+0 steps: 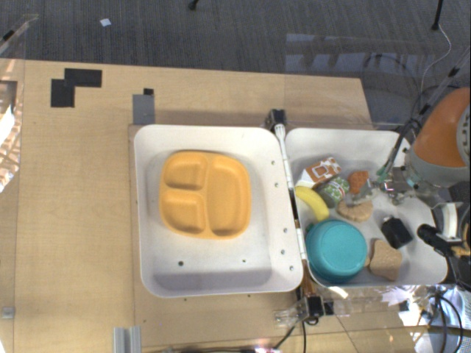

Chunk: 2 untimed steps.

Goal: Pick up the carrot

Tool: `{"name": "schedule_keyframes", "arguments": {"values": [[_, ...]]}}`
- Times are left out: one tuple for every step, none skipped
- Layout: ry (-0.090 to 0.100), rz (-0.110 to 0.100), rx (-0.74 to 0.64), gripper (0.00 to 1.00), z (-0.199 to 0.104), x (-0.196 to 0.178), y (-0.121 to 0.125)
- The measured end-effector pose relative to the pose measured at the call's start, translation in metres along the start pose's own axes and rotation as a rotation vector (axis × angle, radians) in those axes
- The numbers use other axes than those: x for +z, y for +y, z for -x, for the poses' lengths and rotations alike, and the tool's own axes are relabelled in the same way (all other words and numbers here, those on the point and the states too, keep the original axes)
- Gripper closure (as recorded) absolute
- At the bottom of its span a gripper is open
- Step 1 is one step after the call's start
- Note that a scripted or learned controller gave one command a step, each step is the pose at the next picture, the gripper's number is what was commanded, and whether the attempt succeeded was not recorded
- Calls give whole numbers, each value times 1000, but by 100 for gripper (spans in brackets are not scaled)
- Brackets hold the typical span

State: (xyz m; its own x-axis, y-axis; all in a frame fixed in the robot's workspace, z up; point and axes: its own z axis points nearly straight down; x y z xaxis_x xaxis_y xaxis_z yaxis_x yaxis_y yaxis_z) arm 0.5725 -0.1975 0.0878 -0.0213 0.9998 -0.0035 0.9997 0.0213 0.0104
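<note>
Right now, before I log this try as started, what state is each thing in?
carrot: lying in the right bin, not lifted.
gripper: low over the right bin, just right of the carrot.
teal bowl: resting in the right bin's near-left corner.
banana: lying flat beside the bins' divide.
yellow plate: face up in the left bin.

Left bin (pixel 213 282) and right bin (pixel 338 144): smooth white plastic. Bench (pixel 73 234): pale wood. Tray (pixel 204 195): matt yellow plastic. Bowl (pixel 336 250): glossy teal.

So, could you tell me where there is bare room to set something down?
The left bin has bare floor around the yellow plate, widest along its near wall. The right bin is crowded: bowl, banana, carrot.
</note>
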Motion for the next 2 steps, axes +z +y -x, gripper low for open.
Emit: {"name": "schedule_keyframes", "arguments": {"values": [[0, 7, 118, 0, -58, -2, -49], [2, 14, 112, 100, -59, -14, -46]]}}
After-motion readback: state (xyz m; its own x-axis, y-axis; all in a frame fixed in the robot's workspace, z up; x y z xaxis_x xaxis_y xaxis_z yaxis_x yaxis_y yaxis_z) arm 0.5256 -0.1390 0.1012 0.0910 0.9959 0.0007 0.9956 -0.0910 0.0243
